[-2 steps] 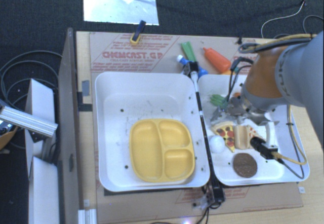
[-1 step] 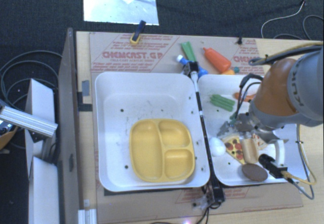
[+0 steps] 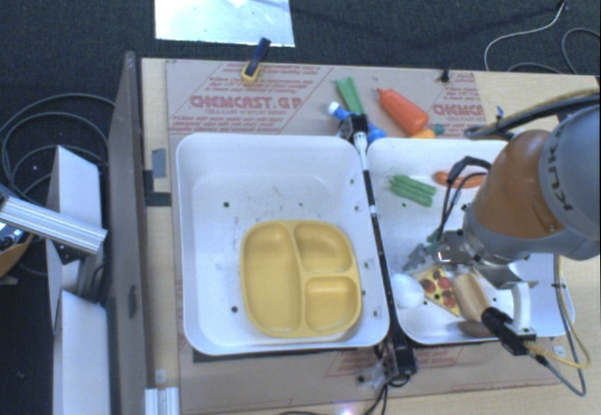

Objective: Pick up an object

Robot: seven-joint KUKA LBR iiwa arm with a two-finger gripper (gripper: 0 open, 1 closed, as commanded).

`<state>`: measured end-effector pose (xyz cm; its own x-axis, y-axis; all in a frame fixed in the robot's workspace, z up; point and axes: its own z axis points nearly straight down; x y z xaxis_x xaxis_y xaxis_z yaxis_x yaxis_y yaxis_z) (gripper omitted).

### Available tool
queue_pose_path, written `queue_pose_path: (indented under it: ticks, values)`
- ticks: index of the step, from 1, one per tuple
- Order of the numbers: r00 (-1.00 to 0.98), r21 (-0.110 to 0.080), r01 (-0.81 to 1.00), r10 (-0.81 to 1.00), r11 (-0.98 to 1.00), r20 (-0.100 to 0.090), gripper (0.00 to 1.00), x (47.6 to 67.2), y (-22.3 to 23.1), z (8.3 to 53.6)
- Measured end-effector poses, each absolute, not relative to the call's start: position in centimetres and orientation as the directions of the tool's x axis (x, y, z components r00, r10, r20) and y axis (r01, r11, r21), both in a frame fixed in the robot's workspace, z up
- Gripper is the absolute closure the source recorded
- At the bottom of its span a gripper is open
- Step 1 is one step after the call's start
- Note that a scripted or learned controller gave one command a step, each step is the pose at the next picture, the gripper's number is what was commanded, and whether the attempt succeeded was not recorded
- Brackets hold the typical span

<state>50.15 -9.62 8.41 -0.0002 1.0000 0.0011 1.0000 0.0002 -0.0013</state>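
White egg (image 3: 407, 290) lies left of the gripper (image 3: 449, 258) (grip state unclear).

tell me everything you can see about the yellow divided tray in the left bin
The yellow tray is a rounded-corner plate that looks like smooth matte plastic, moulded into three compartments: one long one along its left side and two smaller ones stacked on its right. It lies flat and upright on the floor of the left bin, toward the near right corner, turned slightly askew. Its compartments hold nothing that I can see. It rests on the bin floor, and its right edge sits close to the bin's wall.
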Motion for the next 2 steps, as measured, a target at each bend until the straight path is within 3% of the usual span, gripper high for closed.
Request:
queue_pose_path:
  ticks: [1, 2]
  values:
    - [0.005, 0.006, 1.0, 1.0, -0.005, -0.006, 0.0, 51.3, -17.3, 12.7]
    - [-0.011, 0.007, 1.0, 1.0, 0.011, 0.002, 0.0, 55.0, -9.9, 16.6]
